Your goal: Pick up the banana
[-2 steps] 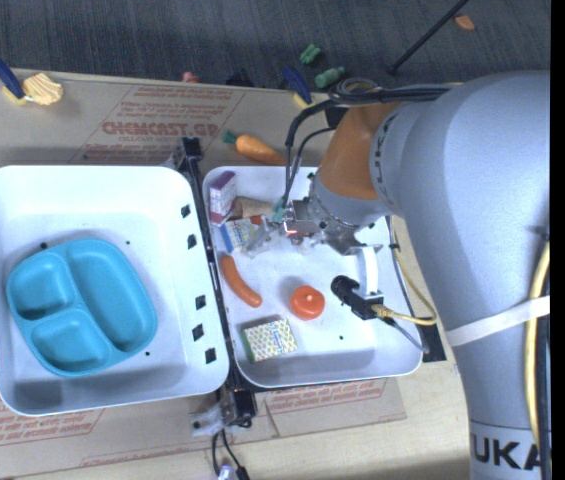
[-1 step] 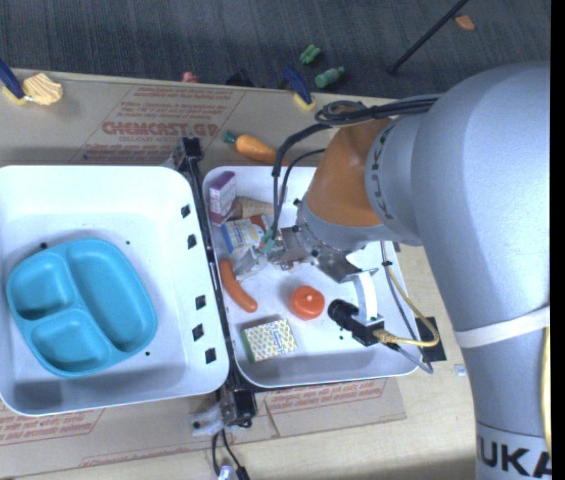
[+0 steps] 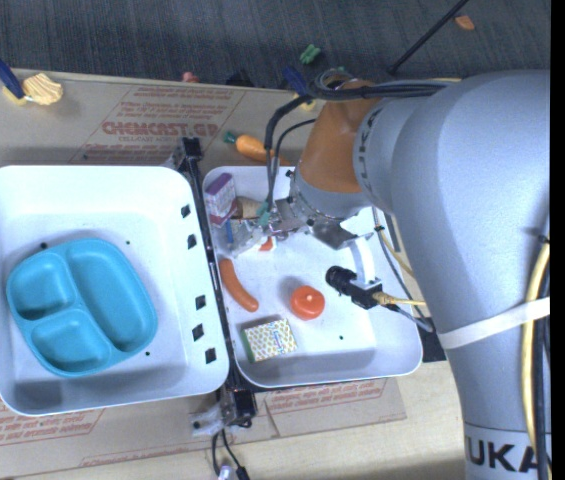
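Banana: not discernible among the items.

The arm [image 3: 472, 198] is bulky, smooth grey with an orange band [image 3: 334, 148] above the wrist, black cables [image 3: 292, 113] looping there, and white "UKA" lettering [image 3: 502, 455] near its base.

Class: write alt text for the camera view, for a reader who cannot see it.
A grey robot arm reaches into the right white bin, which holds an orange sausage-shaped toy, a small round orange piece and a patterned packet. The left bin holds a blue divided tray.
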Robot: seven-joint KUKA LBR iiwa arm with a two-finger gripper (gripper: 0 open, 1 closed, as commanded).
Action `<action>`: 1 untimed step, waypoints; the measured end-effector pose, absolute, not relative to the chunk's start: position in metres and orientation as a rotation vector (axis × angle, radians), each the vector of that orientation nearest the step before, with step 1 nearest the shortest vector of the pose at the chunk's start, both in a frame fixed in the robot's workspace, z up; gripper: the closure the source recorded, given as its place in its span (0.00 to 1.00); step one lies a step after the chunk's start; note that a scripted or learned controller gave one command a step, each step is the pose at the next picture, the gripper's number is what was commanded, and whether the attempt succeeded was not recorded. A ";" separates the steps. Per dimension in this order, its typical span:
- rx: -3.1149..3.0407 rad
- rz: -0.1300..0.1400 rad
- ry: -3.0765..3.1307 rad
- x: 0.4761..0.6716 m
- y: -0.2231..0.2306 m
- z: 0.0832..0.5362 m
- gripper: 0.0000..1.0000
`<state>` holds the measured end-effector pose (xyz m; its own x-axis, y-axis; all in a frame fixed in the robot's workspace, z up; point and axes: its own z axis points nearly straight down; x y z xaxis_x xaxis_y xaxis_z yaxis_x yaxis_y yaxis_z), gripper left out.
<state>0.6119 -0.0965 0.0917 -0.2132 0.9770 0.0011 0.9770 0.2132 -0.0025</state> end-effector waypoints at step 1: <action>-1.963 0.009 -2.444 0.611 -0.097 0.101 1.00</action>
